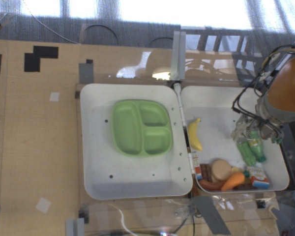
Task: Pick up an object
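Observation:
My gripper point(251, 132) hangs over the right side of the right bin point(214, 113), under the orange wrist band. It is just above two green bottle-like items point(250, 152) that lie side by side. I see nothing lifted off the bin floor. A yellow banana point(194, 134) lies by the bin's left wall. At the bin's near edge sit a round tan piece point(221, 169), an orange carrot point(233, 181), a brown sausage point(211, 185), a dark chocolate bar point(205, 172) and a small white carton point(258, 178).
The left bin point(96, 171) holds a green divided plate point(141, 128) at its middle. A grey divider post point(177, 55) stands behind the seam between the bins. Black cables point(246, 95) loop off the arm above the right bin.

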Motion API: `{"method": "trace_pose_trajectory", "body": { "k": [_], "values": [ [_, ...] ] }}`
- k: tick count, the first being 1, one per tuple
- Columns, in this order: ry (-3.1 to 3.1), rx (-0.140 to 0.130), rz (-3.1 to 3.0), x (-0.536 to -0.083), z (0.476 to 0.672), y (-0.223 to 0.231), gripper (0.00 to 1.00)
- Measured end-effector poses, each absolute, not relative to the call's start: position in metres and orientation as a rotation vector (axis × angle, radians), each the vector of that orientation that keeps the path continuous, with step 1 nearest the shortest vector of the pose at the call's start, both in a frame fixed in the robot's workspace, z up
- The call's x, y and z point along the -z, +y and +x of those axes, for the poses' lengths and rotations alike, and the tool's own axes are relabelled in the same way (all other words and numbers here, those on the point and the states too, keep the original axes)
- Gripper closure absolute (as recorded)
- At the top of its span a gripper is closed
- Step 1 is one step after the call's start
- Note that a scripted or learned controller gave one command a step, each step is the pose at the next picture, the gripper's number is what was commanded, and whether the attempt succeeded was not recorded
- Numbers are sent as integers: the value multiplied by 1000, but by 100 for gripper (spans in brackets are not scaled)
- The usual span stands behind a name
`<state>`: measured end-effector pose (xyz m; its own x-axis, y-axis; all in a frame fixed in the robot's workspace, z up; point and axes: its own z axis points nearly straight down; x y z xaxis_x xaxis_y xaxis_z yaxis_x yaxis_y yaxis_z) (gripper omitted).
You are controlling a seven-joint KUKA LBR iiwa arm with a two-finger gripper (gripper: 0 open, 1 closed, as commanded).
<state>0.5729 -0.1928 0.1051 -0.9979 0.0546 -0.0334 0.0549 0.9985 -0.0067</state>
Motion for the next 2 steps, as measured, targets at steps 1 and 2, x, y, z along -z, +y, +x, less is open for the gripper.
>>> {"method": "trace_pose_trajectory", "body": {
  "k": [1, 2],
  "values": [
    [3096, 11, -425, -231, 590, -206, 100],
    [3101, 6, -425, -228, 589, -205, 0]
  ]
}}
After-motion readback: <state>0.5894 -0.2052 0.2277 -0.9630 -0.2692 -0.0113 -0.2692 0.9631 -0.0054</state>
